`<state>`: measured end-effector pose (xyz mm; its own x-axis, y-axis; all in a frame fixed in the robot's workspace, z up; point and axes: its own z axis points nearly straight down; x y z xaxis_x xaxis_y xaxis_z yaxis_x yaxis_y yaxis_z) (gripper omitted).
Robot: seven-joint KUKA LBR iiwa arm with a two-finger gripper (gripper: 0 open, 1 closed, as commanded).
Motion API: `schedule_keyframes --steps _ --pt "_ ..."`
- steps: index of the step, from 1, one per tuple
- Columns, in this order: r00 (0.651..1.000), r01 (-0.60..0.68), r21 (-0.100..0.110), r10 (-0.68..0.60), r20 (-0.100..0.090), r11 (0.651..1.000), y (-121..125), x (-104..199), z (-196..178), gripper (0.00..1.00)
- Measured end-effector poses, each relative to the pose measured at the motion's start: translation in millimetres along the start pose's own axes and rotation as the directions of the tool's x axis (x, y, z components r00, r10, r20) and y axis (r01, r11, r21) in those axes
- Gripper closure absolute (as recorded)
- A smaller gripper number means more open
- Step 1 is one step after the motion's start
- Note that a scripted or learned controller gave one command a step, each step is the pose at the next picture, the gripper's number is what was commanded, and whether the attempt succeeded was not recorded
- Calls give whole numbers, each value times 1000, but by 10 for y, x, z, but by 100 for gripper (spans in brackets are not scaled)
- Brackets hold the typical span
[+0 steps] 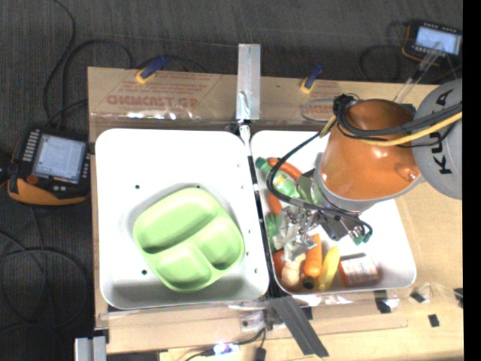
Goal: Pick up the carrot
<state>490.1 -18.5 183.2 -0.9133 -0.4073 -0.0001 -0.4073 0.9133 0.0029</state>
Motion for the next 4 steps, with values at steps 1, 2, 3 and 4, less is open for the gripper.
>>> schedule_keyframes --steps 1,2,3,4 --pt "973 233 1 -233 0 973 223 -133 0 100" --pt "966 257 1 -257 5 966 336 -425 -1528 100" --pt "966 257 1 -257 4 966 335 -424 -1527 0" --pt "994 113 2 -113 3 994 -130 -192 -1356 0"
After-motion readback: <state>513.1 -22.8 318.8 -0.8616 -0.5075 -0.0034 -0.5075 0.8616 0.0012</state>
